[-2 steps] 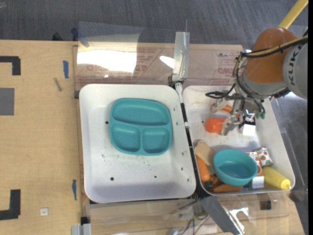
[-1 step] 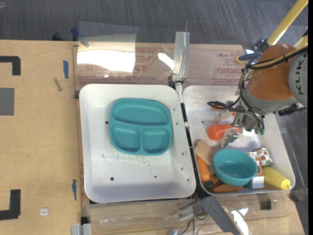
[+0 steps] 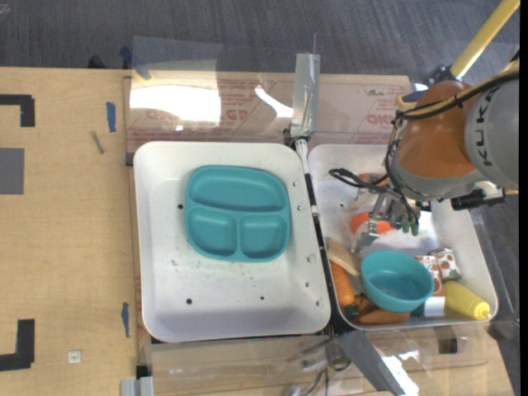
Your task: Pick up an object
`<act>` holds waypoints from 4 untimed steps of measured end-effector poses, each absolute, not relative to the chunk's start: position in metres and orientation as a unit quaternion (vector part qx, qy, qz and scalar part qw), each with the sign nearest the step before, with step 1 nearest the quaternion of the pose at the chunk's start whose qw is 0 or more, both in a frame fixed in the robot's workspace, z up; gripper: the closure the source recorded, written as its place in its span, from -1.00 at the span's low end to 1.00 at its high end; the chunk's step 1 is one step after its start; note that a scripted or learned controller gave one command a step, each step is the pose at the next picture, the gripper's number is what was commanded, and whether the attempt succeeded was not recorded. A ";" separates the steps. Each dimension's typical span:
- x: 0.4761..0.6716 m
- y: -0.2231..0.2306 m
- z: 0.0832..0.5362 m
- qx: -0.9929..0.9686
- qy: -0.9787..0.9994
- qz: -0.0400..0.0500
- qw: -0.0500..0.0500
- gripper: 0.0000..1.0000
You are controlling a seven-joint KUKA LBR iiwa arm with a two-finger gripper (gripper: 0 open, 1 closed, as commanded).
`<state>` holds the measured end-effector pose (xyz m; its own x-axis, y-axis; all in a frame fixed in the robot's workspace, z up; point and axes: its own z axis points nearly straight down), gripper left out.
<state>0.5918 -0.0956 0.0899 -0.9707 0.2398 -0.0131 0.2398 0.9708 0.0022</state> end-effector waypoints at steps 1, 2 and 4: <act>0.501 -0.104 0.090 0.116 0.993 0.000 0.006 -1.00; 0.590 -0.118 0.105 0.181 0.983 0.001 0.005 -1.00; 0.636 -0.099 0.094 0.329 0.944 0.001 0.006 -1.00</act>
<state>0.6364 -0.0990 0.0938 -0.7829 0.6221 -0.0101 0.6220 0.7830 0.0061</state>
